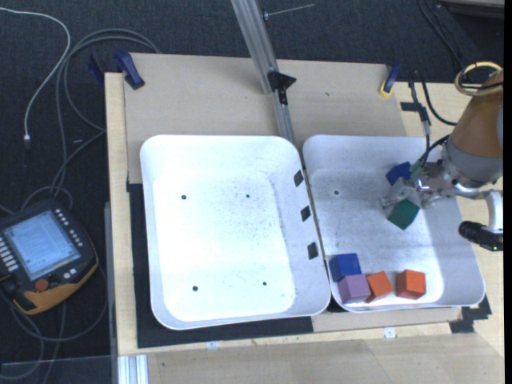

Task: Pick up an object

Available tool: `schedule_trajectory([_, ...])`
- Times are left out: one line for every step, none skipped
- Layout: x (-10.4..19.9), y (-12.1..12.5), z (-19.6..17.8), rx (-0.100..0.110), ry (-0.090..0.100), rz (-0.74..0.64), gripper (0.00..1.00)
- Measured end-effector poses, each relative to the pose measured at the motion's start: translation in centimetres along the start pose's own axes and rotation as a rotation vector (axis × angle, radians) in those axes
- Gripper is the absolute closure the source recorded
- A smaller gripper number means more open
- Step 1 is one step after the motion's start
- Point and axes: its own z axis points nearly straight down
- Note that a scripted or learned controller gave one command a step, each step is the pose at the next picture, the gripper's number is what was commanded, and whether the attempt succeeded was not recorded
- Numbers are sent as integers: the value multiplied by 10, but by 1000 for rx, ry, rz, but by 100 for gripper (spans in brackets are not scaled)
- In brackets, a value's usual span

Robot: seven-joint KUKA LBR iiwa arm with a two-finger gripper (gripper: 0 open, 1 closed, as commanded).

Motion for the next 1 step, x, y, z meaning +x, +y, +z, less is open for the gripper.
schedule_trajectory([73, -35, -2, 8, 6, -3, 0])
